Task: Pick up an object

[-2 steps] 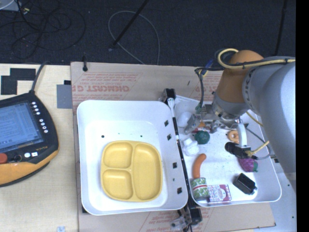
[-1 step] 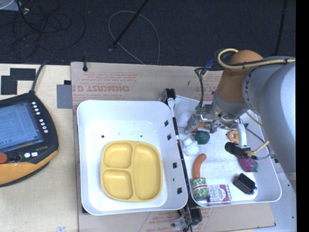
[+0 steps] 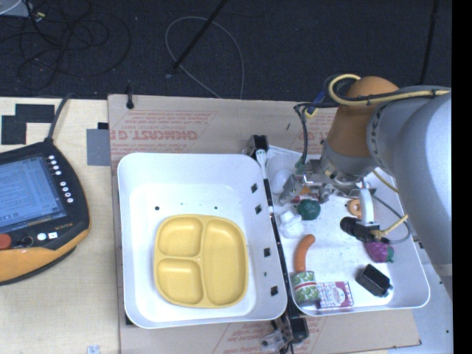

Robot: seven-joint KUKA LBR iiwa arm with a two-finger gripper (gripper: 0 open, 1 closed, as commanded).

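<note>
Below, brown bench (image 3: pixel 184 127) on dark floor (image 3: pixel 110 43).

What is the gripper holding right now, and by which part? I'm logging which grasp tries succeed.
It cannot be told. The gripper is low in the right bin, just above the dark green object, but no grasp is visible.

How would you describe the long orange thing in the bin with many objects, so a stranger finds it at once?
Look at the right bin, the cluttered one under the arm. Near that bin's left wall, below the dark green round object, lies the orange sausage-shaped object. It is the only long, smooth, orange-red piece there; the green-labelled packet just below it is printed and flat.
</note>
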